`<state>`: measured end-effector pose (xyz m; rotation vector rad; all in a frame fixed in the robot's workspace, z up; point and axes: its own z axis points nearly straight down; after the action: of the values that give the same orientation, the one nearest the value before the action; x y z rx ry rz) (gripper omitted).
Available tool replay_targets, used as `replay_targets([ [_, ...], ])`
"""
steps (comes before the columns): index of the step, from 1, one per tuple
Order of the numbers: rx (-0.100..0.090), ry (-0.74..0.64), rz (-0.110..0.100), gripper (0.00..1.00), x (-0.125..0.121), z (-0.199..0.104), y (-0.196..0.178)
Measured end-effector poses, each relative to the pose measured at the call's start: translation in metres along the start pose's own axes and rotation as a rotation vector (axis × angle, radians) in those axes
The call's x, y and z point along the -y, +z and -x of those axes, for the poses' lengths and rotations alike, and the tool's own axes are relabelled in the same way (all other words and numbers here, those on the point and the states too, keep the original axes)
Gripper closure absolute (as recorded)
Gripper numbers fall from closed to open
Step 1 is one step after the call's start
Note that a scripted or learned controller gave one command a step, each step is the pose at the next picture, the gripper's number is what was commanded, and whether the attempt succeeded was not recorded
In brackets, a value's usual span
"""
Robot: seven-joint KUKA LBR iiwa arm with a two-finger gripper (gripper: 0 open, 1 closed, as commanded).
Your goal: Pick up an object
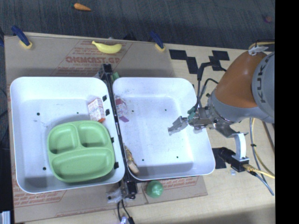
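The tool (pixel 179 124) is hanging over the right bin (pixel 159 85), on that bin's right half, with the grey arm (pixel 243 92) and its orange band reaching in past the bin's right wall. How its fingers are set I cannot tell from where I am standing; nothing is showing between them.

Taking the right bin as the mark: a small pink and white packet (pixel 120 108) is lying inside it against its left wall, well apart from the tool. A tan, knobbly object (pixel 131 164) is resting in its lower left corner, by the rim.

Just left of the right bin, the left bin (pixel 28 92) is sitting beside it, the two touching along a black clamp strip. Inside that one, a green divided tray (pixel 81 150) is taking up the lower part, and a small red and white carton (pixel 96 109) is lying above the tray, close to the shared wall.

Below the right bin's lower left corner, a green ball (pixel 154 188) is sitting on the cardboard. Above the right bin's upper left corner, a yellow banana (pixel 107 46) is lying on the cardboard on the counter, and farther up an orange carrot-like piece (pixel 82 6) is lying on the dark floor.
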<state>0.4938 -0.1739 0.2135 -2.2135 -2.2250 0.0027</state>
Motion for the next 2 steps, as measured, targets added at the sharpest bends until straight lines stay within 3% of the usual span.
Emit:
replay_targets([
  [1, 0.001, -0.001, -0.002, 0.00, -0.048, 0.037, 0.076],
  [2, 0.000, -0.002, -0.001, 0.00, 0.003, 0.035, 0.116],
])
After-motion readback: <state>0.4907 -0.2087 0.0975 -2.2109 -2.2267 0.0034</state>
